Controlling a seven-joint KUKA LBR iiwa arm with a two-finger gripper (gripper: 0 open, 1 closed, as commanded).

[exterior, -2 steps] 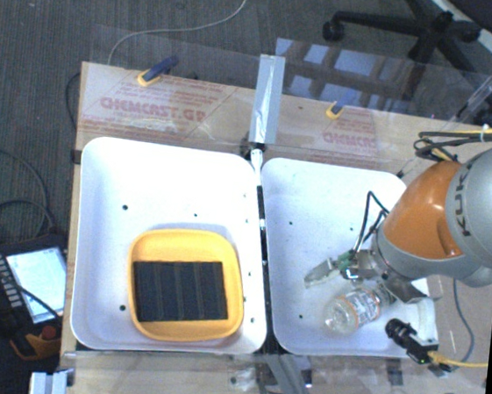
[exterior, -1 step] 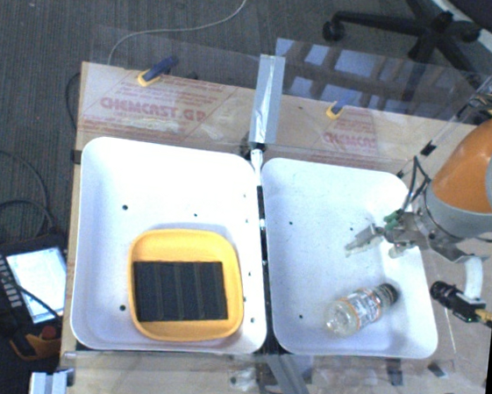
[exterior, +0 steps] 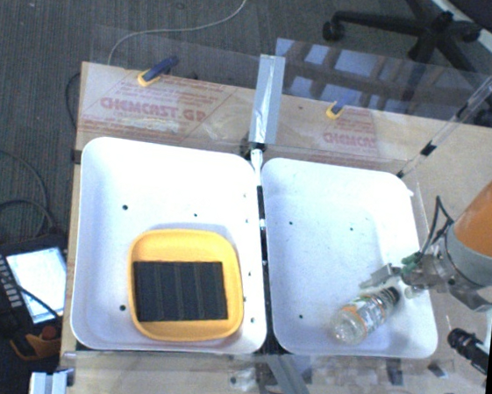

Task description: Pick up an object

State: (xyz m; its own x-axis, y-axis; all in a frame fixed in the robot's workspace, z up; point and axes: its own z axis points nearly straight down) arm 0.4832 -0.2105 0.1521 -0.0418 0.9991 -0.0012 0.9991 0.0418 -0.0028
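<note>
A clear plastic bottle (exterior: 362, 316) lies on its side near the front right corner of the right bin (exterior: 333, 210). A yellow tray-like object with a dark ribbed panel (exterior: 186, 285) rests in the front of the left bin (exterior: 133, 179). My gripper (exterior: 402, 277) hangs low over the right bin's right side, just above and to the right of the bottle's upper end, very close to it. The grey arm with its orange band (exterior: 486, 230) reaches in from the right edge. Nothing is visibly held.
The two white bins meet at a raised divider (exterior: 260, 229) in the middle. A clear acrylic screen (exterior: 266, 97) stands behind them. A handheld pendant (exterior: 29, 280) and cables lie on the floor at left.
</note>
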